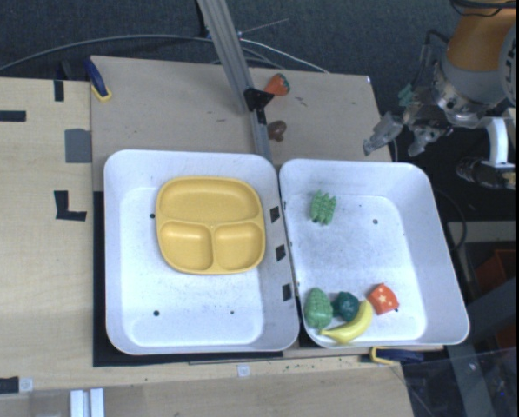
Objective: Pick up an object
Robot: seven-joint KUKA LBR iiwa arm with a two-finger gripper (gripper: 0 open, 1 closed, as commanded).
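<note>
Pre-grasp stage, nothing picked yet. Gripper [401, 143] parked off the right bin's [415, 174] far corner, above the bench, fingers spread w/ nothing between. Candidates all in right bin: green toy [322, 208] alone near far-left side; near edge cluster w/ green veg [317, 307], dark-green piece [346, 305], banana [351, 326], red piece [382, 299]. Left bin [120, 259] w/ yellow tray [211, 224]. Next, prob: swing over bin, drop onto lone green toy, easiest since well apart from others.

Two white bins [124, 233] [433, 233]; one yellow tray [211, 224]; five toy foods: three green [322, 208] [318, 307] [346, 305], one banana [353, 327], one red [382, 299].

Glossy plastic tray [211, 224] — matt bins [129, 259]
</note>
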